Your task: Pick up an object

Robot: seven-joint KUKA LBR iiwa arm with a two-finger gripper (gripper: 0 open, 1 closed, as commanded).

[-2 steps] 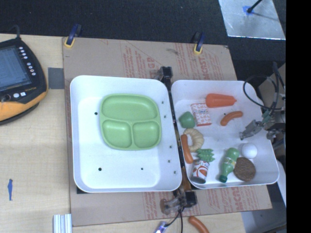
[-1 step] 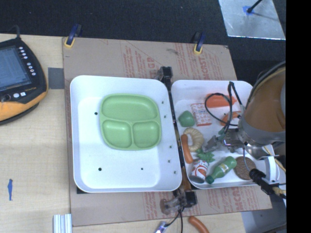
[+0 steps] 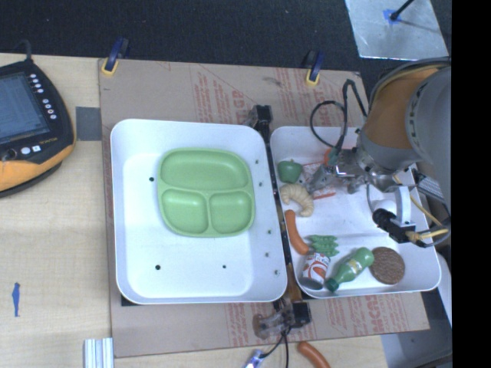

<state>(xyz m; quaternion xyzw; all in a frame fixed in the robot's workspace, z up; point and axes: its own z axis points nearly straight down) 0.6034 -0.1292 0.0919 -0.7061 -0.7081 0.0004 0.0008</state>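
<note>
The arm [image 3: 403, 121] reached in from the right, its grey body and orange band hanging over the upper right corner of the right bin [image 3: 349, 215]. The gripper [image 3: 326, 176] sat low over the upper part of that bin, its metal end pointing left toward a green ball [image 3: 289, 170]. Whether the jaws were open or closed could not be told, as the parts there were small and cluttered, and nothing could be seen held between them.

The right bin held the loose things. The green ball lay near its upper left corner, just left of the gripper. Below it was a pale croissant [image 3: 298, 198], then an orange carrot [image 3: 295, 232] along the left wall. A small green leafy piece [image 3: 324, 244] lay beside the carrot. Near the bottom edge, a red and white can [image 3: 314, 267] lay touching a green bottle [image 3: 350, 268], which was tilted on its side. A brown cookie [image 3: 388, 266] lay just right of the bottle.

The left bin [image 3: 138, 228] carried a green divided plate [image 3: 205, 191]. A tablet [image 3: 31, 125] with an orange edge rested on the bench [image 3: 54, 282] at far left
</note>
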